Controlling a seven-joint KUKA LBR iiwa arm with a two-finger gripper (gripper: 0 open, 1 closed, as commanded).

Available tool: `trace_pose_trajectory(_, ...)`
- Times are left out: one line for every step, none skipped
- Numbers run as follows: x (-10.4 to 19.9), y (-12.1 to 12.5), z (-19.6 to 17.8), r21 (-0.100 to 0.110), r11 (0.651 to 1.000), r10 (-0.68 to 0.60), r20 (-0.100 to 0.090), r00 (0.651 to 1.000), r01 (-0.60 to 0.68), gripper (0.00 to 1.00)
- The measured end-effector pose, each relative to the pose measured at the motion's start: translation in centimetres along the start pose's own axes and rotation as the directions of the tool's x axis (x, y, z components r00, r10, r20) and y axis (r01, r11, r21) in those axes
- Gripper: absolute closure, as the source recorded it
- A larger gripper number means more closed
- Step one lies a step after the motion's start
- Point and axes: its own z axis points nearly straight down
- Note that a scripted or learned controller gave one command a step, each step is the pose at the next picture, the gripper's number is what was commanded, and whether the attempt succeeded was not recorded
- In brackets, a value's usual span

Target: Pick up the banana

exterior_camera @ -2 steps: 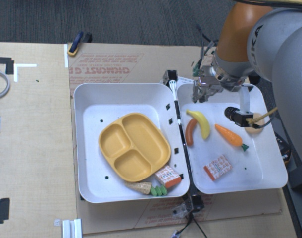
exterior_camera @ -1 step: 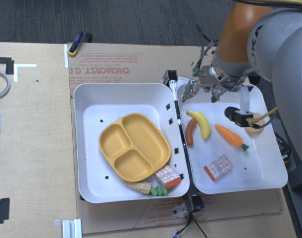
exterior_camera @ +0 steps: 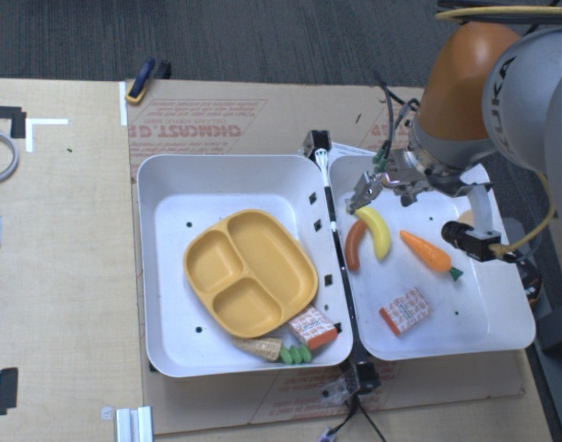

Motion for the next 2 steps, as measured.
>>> trace_pose_trajectory(0.0,0.0,0.0,0.0,1.0,0.0,0.0,1.0,0.0,0.0)
trace_pose_trajectory(0.0,0.0,0.0,0.0,1.0,0.0,0.0,1.0,0.0,0.0)
